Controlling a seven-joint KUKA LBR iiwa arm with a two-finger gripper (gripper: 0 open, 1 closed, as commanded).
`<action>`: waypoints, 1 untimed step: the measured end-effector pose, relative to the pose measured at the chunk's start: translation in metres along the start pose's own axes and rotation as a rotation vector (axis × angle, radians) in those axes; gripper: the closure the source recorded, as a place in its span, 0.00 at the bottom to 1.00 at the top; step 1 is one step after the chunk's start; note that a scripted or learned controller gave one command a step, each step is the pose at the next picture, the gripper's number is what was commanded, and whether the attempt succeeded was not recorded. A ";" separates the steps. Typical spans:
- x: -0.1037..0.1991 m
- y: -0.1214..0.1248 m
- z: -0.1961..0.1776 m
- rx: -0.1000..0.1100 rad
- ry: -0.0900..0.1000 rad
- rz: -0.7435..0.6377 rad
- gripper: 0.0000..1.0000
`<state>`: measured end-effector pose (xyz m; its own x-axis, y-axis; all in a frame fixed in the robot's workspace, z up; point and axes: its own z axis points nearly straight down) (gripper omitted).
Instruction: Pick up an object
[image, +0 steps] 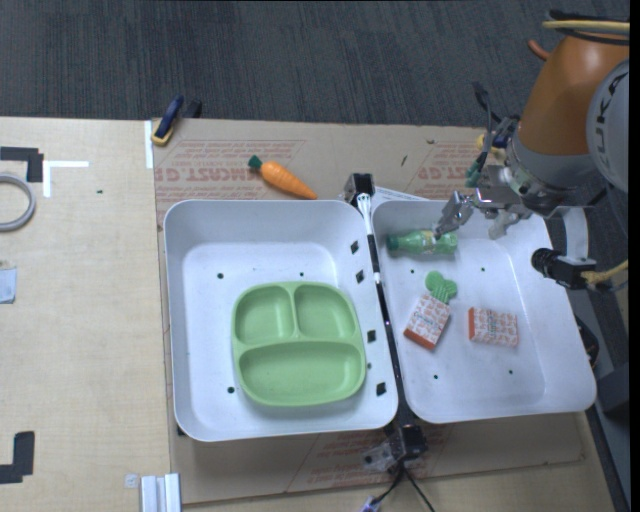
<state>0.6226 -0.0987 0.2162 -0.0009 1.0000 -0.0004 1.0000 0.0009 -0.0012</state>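
Descent over the green bottle (420, 241) should be straight and centred, since it lies on its side against the right bin's (560, 390) far wall, with the pincer (453, 218) just above its cap end; whether the pincer is apart or together I cannot tell. Nearer than the bottle lie two small cartons (428, 322). Beyond the bins, the bench (80, 330) carries a toy carrot (284, 178); dark carpet lies past it.

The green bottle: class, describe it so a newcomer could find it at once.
Start at the right-hand white bin. Along its far wall lies the green bottle on its side, with the tool just above its right end. Unlike the two small red-and-white cartons and the flat green piece nearer you, it is long and rounded.
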 end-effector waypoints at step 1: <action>0.004 -0.053 0.119 0.000 0.000 -0.014 0.00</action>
<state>0.5692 -0.0946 0.0973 -0.0149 0.9999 -0.0002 0.9999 0.0149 -0.0008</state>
